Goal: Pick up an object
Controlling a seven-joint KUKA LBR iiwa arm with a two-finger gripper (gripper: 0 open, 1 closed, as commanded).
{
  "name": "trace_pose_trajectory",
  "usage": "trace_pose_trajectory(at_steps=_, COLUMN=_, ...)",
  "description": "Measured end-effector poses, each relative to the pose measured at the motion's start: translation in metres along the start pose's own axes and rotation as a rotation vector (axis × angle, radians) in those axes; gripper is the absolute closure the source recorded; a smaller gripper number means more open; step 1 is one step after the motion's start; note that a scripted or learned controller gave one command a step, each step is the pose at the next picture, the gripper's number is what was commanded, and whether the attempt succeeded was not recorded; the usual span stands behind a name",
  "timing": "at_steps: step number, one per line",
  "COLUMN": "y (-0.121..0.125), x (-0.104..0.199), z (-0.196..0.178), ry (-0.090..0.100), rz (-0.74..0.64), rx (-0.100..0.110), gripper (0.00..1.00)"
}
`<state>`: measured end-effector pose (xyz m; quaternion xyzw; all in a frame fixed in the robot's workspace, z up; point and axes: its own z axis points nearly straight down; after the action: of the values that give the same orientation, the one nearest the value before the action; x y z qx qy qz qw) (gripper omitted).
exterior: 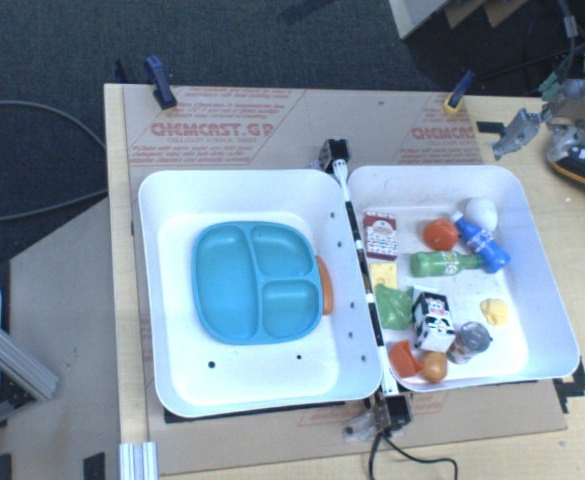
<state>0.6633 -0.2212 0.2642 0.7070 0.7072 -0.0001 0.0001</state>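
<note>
Select the isolated yellow piece at 4 o'clock in the right bin (clear of neighbours); gripper, at 1 o'clock, state cannot be determined.

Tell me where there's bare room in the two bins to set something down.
Left bin: a bare white floor strip in front of the blue divided plate, and another behind it. Right bin: bare floor at its right side beyond the yellow piece, and behind the white ball. The cluster beside the divider, around the cow-print carton, is crowded.
</note>
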Motion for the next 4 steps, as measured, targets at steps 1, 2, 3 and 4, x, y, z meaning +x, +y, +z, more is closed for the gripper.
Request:
trace_pose_trajectory(at_steps=1, y=0.003, x=0.049, z=0.122, ry=0.001, rz=-0.001, rx=0.001, gripper=0.00)
trace_pose_trajectory(at_steps=2, y=-0.020, x=0.063, z=0.180, ry=0.002, rz=-0.001, rx=0.001, gripper=0.00)
trace_pose_trajectory(at_steps=3, y=-0.048, x=0.086, z=0.180, ry=0.001, rz=0.000, rx=0.002, gripper=0.00)
trace_pose_trajectory(at_steps=4, y=-0.074, x=0.110, z=0.180, ry=0.000, rz=0.001, rx=0.000, gripper=0.00)
